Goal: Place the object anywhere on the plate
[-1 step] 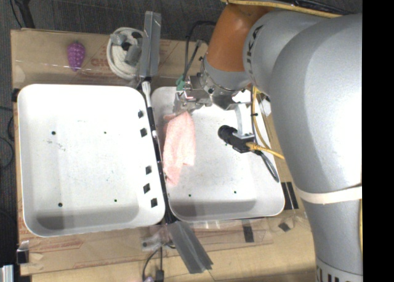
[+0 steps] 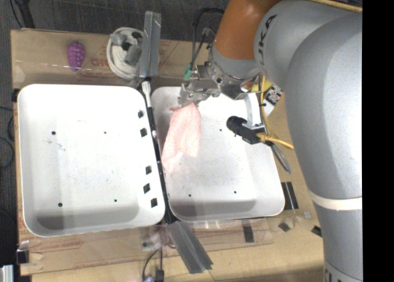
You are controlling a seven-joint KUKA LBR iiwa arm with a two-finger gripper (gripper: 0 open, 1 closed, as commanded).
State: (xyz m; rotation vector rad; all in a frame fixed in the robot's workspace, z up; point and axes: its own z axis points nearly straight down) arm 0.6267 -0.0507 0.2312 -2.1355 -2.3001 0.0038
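A pale pink, limp cloth-like object hangs over the left part of the right bin. Its top corner is pinched in my gripper, which is shut on it near that bin's back left corner. The rest of the object drapes down and to the left, its lower end close to the divider between the bins. The grey arm with its orange band fills the upper right and hides the right bin's far right side.
The left bin lies beside the right one, with a grey bar rising from the divider at the back. On the bench behind sit a small purple object and a white coil. A black fitting juts from the arm over the right bin.
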